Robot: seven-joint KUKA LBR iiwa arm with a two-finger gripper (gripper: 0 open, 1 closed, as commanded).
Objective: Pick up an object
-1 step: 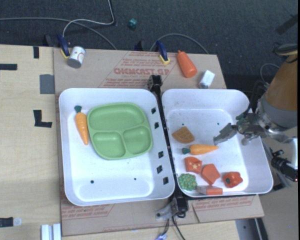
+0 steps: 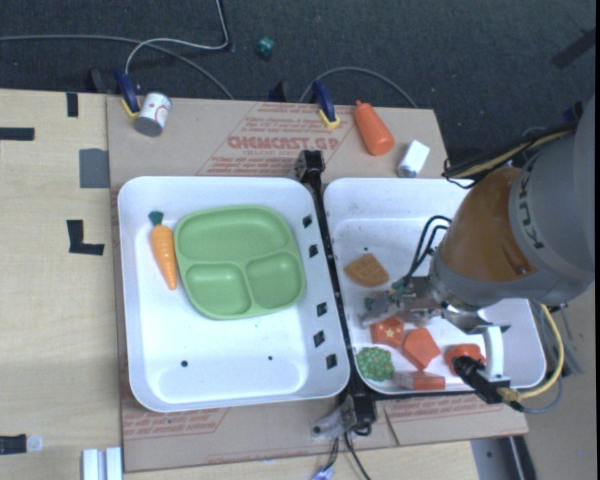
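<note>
Toys lie in a small heap at the near side of the right bin: a red block, a flatter red piece, a green ball, a tan piece a little farther back, and a red thing beside the arm's wrist. The task names no single object, so any of them may serve; the red block looks the most likely, because it lies nearest under the gripper.

The gripper hangs low over this heap, between the tan piece and the red pieces. Its dark fingers mix with the cables, and I cannot tell whether it is released or clenched. Nothing is clearly seen between them. I judge the step to be the approach or the descent, with the pick not yet done.

The red block is short, so it has little long axis; its corner points toward the near rim. The next move calls, I think, for centering over 1 object and closing on its narrow sides, away from the neighbours that touch it.

Outward, the left bin holds a green tray and a carrot just beside it, its long axis running from far to near, leaf end far.
</note>
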